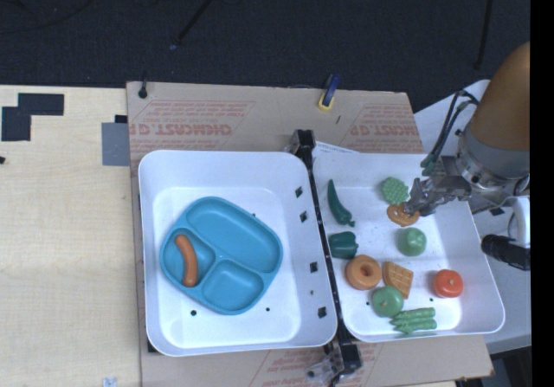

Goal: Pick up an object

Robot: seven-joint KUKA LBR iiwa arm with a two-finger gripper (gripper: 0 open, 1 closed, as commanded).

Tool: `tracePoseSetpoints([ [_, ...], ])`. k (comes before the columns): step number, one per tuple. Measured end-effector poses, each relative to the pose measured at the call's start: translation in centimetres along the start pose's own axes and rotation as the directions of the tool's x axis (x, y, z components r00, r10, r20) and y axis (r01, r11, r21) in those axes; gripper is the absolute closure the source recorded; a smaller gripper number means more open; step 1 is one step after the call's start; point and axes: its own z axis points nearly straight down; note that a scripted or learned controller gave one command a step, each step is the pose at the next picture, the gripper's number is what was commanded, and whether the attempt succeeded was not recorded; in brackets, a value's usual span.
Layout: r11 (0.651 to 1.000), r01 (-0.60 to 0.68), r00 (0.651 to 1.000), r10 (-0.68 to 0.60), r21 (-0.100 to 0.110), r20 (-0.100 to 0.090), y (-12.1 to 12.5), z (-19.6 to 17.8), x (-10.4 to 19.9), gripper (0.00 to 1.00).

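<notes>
The right bin holds several toy foods. My gripper hangs low over its upper right part, reaching in from the right under the orange band of the arm. Its tip is right beside a small orange-brown ring-shaped piece, which lies just left of and below it. A light green waffle-textured piece sits just left of the gripper. A green apple lies below the ring piece. Whether the gripper touches the ring piece is not clear.
Also in the right bin: a dark green chili, a dark green pepper, a donut, an orange cracker, a second green apple, a red tomato, pea pods. The left bin holds a blue divided plate with a sausage.
</notes>
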Motion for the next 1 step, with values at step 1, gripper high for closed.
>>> tracePoseSetpoints([
  [1,1.000,0.003,1.000,-0.003,0.002,-0.001,-4.31,1.68,3.07,1.00],
])
